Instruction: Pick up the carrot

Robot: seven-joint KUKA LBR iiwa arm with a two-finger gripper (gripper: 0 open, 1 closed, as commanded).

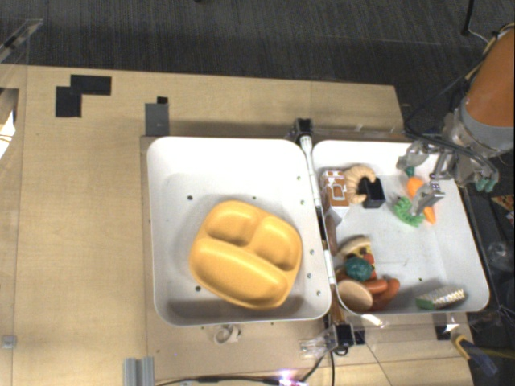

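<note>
Low in the frame, the right bin's (475, 273) front edge is crowded by toy foods (366, 280); bare floor lies mid-bin; higher, at upper right, the arm slants in, its gripper (426, 190) closed around the orange carrot (416, 187); green leaves (405, 211) hang just below.

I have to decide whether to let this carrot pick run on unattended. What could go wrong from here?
1. The gripper is right at the carrot, but a firm hold between the fingers isn't clear, so it may come up with nothing.
2. The carrot's green top lies beside the fingers; they might catch only the leaves, and the carrot could slip free.
3. It sits near the right bin's far wall, so a nudge could push it against the rim.
</note>
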